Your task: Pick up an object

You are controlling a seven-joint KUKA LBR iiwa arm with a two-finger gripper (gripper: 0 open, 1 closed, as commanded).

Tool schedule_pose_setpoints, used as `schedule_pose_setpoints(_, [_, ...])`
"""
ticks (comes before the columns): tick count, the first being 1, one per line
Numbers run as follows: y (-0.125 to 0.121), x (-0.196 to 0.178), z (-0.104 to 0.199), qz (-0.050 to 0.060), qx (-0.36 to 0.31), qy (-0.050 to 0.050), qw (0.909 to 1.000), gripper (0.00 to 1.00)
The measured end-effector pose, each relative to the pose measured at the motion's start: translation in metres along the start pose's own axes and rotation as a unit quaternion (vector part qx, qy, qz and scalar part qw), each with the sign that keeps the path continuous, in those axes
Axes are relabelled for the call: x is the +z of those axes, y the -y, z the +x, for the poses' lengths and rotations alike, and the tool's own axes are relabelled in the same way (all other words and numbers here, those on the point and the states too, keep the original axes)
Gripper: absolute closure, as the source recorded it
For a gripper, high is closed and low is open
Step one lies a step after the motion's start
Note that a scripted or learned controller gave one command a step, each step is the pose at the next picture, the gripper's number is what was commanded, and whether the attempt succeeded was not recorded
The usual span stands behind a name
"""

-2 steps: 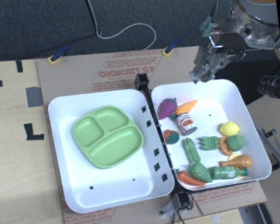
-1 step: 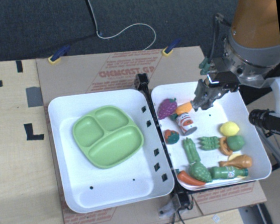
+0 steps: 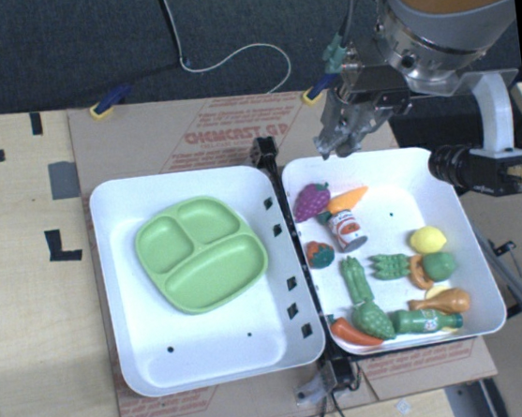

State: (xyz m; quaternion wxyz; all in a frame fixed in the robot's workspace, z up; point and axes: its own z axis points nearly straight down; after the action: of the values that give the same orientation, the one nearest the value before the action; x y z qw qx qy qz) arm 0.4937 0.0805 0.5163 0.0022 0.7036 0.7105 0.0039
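The gripper (image 3: 336, 146) hangs above the far rim of the right bin (image 3: 457, 216), carrying nothing; how wide it stands I cannot tell. The nearest toy, the purple grapes (image 3: 311, 200), lies just inside that rim. Better to descend straight over it, away from the wall.

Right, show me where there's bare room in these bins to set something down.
Left bin: a bare strip runs along its near edge below the green divided plate, and the plate's three compartments hold nothing. Right bin: bare floor between the small can, the lemon and the far right corner. Its near half is crowded with toy food.
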Motion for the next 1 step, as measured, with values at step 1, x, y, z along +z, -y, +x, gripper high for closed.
schedule_pose_setpoints(1, [0.0131, 0.1175, -0.0476, 0.011, 0.007, 0.003, 0.9999, 1.0])
